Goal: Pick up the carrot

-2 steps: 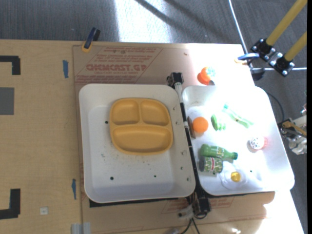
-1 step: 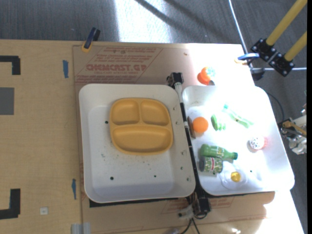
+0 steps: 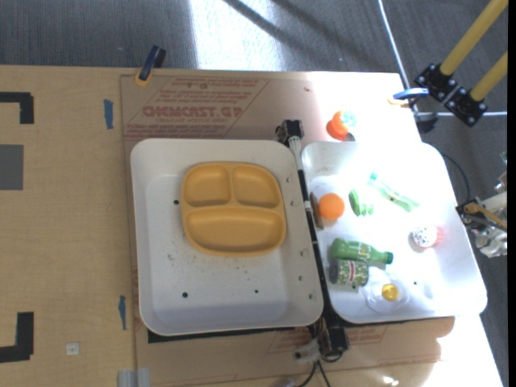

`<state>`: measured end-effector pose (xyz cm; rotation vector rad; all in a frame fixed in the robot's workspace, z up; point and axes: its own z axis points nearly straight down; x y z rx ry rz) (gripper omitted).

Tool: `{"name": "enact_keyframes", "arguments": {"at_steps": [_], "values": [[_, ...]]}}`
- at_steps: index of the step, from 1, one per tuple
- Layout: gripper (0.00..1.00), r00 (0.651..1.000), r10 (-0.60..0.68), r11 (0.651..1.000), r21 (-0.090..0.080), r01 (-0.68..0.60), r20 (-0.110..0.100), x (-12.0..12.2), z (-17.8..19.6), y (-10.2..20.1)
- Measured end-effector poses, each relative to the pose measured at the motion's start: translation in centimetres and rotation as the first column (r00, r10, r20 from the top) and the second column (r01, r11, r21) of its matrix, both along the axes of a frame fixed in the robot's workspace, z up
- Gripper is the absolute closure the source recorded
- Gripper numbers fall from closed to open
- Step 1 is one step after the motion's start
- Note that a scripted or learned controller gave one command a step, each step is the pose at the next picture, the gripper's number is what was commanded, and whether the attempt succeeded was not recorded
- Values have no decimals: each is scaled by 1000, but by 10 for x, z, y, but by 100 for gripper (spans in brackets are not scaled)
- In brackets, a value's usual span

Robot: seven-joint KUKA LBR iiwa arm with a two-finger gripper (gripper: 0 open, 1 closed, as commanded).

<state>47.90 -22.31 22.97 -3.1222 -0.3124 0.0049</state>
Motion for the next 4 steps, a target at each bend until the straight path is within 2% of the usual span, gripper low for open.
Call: {"name": "enact_keyframes", "arguments": {"at_steps": [4], "values": [[100,1000,2,1000,-3,-2,3,0,6,-1]]}}
